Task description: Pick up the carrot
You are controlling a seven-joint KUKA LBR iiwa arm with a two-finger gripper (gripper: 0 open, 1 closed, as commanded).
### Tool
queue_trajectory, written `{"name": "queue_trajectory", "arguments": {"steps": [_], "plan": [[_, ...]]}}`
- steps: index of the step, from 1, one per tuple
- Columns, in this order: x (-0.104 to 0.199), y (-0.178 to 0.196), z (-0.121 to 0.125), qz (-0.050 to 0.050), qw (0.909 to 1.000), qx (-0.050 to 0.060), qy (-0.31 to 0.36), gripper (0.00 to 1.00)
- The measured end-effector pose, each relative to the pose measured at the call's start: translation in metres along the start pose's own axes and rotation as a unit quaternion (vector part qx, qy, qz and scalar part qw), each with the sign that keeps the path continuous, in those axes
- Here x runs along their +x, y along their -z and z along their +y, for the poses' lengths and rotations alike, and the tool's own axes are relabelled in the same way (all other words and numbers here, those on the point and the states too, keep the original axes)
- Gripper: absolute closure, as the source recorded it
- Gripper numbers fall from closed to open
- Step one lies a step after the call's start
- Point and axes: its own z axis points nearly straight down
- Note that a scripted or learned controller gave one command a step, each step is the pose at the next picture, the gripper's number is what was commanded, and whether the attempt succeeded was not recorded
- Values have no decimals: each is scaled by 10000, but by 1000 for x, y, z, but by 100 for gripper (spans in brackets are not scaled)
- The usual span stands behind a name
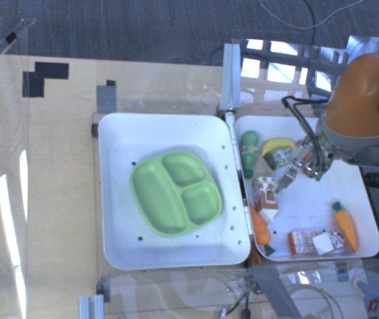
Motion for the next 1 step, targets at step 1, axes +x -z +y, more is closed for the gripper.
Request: {"name": "queue_trajectory", "arguments": {"steps": [1], "plan": [[47, -27, -58, 7, 9995, 5, 302, 0]]}}
